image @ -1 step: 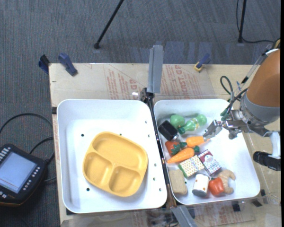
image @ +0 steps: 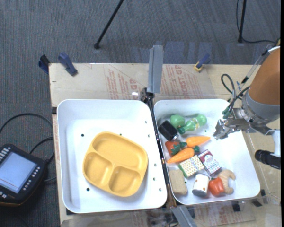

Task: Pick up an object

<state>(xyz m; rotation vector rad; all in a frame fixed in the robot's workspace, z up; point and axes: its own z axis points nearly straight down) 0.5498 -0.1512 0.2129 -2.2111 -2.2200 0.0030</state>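
End effector [image: 221,130] over right bin [image: 244,150], finger state not discernible. Nearest pick: carrot [image: 197,140], just left, long axis pointing toward it. Toys clustered in bin's left half.

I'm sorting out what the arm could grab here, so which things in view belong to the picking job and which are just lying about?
Belong to the job:
gripper
right bin
carrots
green toy
black block
small cartons

Just lying about:
yellow divided plate in the left bin
clamps
handheld screen unit
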